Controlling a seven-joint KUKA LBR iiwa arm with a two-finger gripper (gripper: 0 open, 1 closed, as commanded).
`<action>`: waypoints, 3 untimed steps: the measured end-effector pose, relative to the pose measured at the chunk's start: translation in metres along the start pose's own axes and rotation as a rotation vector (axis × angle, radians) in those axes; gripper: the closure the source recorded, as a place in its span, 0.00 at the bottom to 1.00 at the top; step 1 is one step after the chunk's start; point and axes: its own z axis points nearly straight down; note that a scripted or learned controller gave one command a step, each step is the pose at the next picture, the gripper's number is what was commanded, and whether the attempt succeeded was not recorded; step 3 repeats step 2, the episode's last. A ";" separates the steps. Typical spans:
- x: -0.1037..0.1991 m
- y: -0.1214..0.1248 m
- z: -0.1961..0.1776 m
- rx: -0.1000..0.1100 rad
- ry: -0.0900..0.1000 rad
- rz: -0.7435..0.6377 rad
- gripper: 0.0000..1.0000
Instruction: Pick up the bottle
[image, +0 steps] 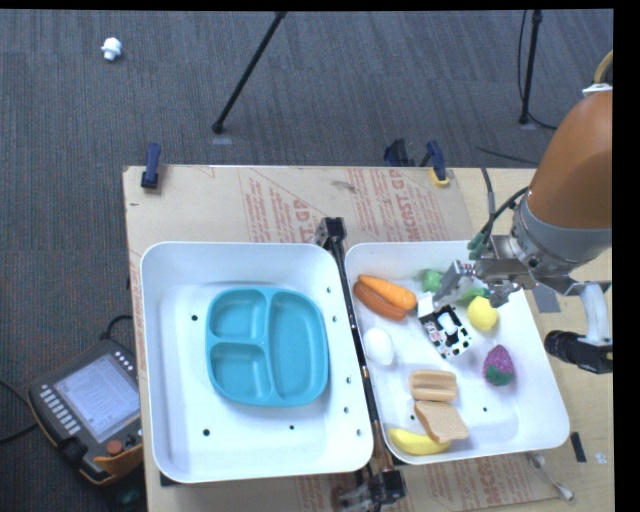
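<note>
1. I saw the arm (575, 170) reach in from the right, its orange band above the wrist, leaning down over the right bin (545, 400).
2. The gripper (462, 285) hung just above the black-and-white bottle (446, 332); I could not tell how its claw stood.
3. The bottle lay in that bin, between the carrot (386, 295) and the lemon (483, 314).
</note>
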 end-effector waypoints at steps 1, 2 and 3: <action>0.000 0.000 -0.010 0.002 0.001 0.000 1.00; 0.033 -0.069 -0.014 0.000 0.000 -0.113 1.00; 0.033 -0.069 -0.014 0.000 0.000 -0.113 1.00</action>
